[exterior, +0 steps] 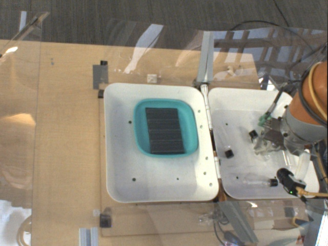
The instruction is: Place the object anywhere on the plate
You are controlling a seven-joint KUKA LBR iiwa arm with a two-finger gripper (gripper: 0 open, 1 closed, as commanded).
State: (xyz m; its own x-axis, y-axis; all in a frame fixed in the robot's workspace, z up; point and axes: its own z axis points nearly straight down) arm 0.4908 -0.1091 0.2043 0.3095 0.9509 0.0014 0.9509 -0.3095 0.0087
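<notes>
A: Where's the plate (190,132)?

B: In the left bin (119,178), roughly centred. It's teal with rounded corners, and a dark ribbed slab (164,130) lies flat across its middle. The teal border shows all round the slab, so a drop could land on either surface and count.

A: And the object?

B: My best guess is the small black cube (228,152) on the floor of the right bin (233,186), near the wall the 2 bins share. A second dark piece (253,134) sits a little further right, close to the arm. I can't say for sure which of the 2 is meant; both are tiny.

A: What's the hand doing?

B: The hand (266,140) is low over the right bin, right of both dark pieces, at the end of the arm (310,104) coming in from the right. Its tip is pale and see-through against the white floor, so I cannot tell if it is released or clenched, and I see nothing gripped in it.

A: So how far along are we?

B: Early, I'd judge. No small piece lies on the plate, and both are loose in the right bin. The low hand suggests a pick attempt there.

A: Risks?

B: The cube is small and near the wall, which leaves little room for a grasp. The carry must then clear both rims.
</notes>
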